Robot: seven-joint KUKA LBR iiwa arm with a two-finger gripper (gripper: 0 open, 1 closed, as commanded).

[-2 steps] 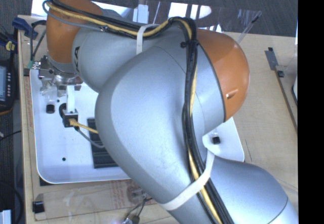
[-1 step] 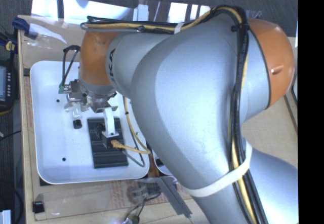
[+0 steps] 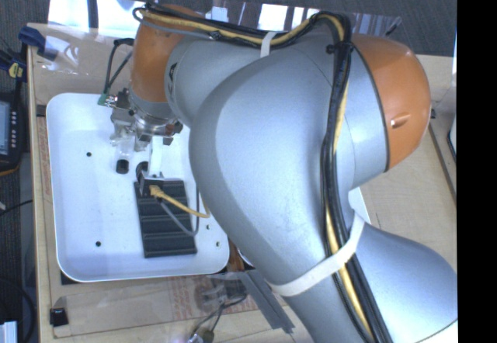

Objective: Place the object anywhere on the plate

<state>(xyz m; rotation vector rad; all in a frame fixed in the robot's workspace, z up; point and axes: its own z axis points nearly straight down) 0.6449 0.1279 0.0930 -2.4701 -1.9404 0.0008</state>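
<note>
My gripper [image 3: 132, 168] hangs over the left white bin [image 3: 70, 202], just behind a dark ribbed rectangular slab [image 3: 167, 229] lying on the bin floor. Two dark fingertips [image 3: 122, 167] stand apart, and white bin floor shows between them, so the gripper is open and holds nothing. A thin yellowish strand [image 3: 175, 203] lies across the top of the ribbed slab, running towards the right. The right fingertip is close to the slab's far left corner. My arm's grey and orange bulk hides the bin's right part and everything to the right of it.
The large arm [image 3: 311, 163] covers the middle and right of the view. Bare bin floor lies left of the slab. A dark device [image 3: 9, 128] and cables sit beyond the bench's left edge. Metal clutter [image 3: 217, 295] lies in front of the bin.
</note>
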